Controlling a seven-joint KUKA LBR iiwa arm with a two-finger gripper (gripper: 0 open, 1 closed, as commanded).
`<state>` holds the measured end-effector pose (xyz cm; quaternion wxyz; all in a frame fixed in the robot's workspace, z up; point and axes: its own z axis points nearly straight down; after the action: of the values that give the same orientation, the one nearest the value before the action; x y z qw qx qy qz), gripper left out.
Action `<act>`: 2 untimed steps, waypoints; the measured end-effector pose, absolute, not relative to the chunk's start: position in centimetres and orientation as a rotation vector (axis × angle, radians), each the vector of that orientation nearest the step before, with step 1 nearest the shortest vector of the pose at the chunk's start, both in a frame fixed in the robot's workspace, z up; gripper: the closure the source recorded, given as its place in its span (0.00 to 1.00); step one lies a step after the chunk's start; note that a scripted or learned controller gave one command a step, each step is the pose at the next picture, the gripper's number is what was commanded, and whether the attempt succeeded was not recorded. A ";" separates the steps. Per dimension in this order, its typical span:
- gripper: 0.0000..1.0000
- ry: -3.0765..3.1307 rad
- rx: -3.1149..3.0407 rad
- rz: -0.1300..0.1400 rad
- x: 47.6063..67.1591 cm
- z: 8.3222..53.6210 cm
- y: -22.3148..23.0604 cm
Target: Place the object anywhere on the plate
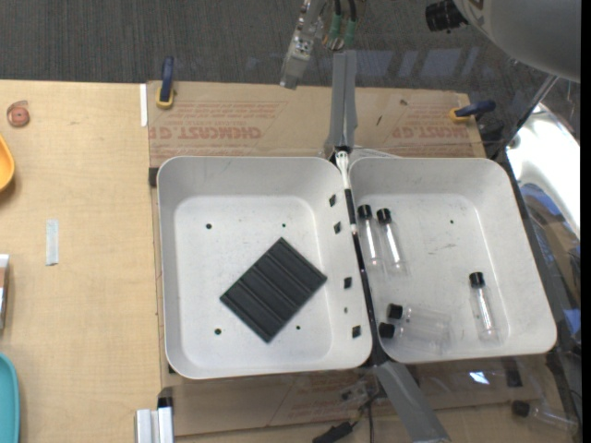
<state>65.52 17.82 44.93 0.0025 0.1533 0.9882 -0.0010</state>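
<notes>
— Nearest, what's there?
— Left bin (pixel 185 275), near side: dark ribbed plate (pixel 274 289), bare. Right bin (pixel 517 247): four capped vials (pixel 389 241), none moved.
— And the gripper (pixel 305 35)?
— Far, above the bins, gripping a clear vial (pixel 297 58). Placing remains.

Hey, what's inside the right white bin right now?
The right white bin holds four clear plastic vials with black caps: two side by side near its left wall, one toward the right, one lying at the front left corner. What the vials hold can't be made out.
</notes>
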 end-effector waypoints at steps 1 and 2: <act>0.00 3.100 0.481 -0.003 65.5 44.9 17.8; 1.00 3.096 0.481 -0.004 65.6 45.8 17.8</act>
<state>65.65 17.79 45.80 0.0040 0.1534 0.9882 -0.0013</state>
